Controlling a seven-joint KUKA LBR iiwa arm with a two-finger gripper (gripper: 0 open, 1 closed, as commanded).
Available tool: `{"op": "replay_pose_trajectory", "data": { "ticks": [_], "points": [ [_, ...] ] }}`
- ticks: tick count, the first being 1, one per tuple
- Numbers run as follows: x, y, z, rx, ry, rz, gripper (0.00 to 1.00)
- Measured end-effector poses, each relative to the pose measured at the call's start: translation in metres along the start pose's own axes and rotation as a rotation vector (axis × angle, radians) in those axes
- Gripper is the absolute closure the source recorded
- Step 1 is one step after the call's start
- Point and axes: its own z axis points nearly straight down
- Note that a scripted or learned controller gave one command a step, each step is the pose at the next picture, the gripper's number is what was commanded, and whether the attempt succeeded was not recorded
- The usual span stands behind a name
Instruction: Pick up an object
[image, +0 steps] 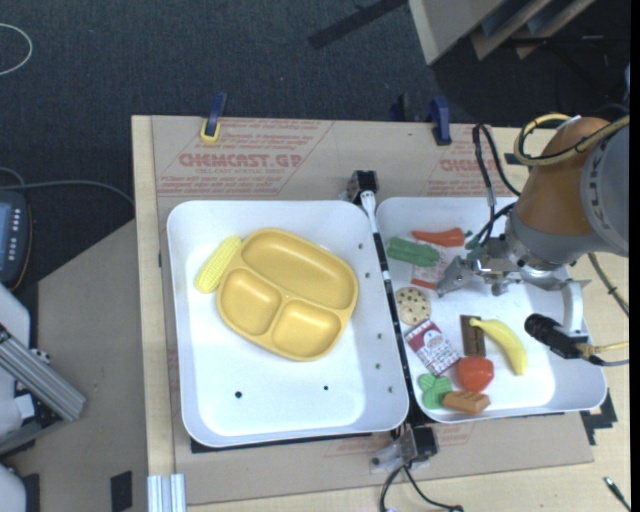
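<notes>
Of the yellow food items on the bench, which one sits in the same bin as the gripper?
The banana, lying in the right bin just below the gripper. The other yellow food, the corn cob, lies in the left bin beside the yellow divided plate.

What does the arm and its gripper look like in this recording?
The arm is grey with a broad orange band above the wrist. Black cables run along it. The gripper is a metallic grey assembly.

The worktop (300, 150) is a pale board printed with red lettering, secured at its far edge by a yellow clamp (211, 122) and a blue clamp (439, 120). Dark carpet (150, 50) covers the surrounding floor.
</notes>
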Motion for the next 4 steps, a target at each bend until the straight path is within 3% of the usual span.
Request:
{"op": "replay_pose_trajectory", "data": {
  "ticks": [1,2,4],
  "points": [
    [0.001,0.000,0.016,-0.003,-0.001,0.000,0.00],
    [0.000,0.000,0.004,-0.007,-0.002,0.001,1.00],
    [0.006,0.013,-0.101,-0.015,-0.005,-0.002,1.00]
  ]
}}
